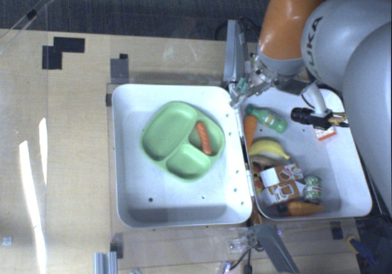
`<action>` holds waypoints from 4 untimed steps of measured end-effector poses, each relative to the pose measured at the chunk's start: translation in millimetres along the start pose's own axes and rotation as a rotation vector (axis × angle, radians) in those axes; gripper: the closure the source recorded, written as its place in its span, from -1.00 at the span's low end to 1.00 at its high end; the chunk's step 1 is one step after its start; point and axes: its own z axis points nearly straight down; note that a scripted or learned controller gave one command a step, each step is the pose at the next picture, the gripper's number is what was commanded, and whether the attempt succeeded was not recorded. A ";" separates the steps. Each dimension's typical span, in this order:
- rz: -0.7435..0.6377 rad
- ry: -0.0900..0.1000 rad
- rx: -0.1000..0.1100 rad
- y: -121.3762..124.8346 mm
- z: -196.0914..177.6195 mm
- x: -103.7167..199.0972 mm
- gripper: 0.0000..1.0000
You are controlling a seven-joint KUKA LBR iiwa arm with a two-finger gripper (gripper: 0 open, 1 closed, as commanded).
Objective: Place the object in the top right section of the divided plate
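Grey arm [349,40] in from the right, orange-banded wrist bent down-left, gripper [242,92] low.

Left shallow white bin [131,199]: bare floor runs in a wide margin along its left and near sides, open to approach from above. The green divided plastic plate [182,140] fills the middle; an orange sausage-shaped piece [203,137] lies in its right section, the other two sections bare. Right white bin [358,196]: crowded with a green bottle [267,118], orange carrot [249,130], yellow banana [268,149], brown-and-white carton [280,184] and small can [312,187]; the grey arm [349,40] overhangs its far side.
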 end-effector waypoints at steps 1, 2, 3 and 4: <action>0.219 0.003 0.005 -66.6 9.1 11.4 1.00; 0.219 0.003 0.005 -66.6 9.0 11.4 -1.00; 0.214 0.002 0.004 -64.2 1.1 11.0 1.00; 0.162 0.003 0.005 -49.8 9.6 58.9 1.00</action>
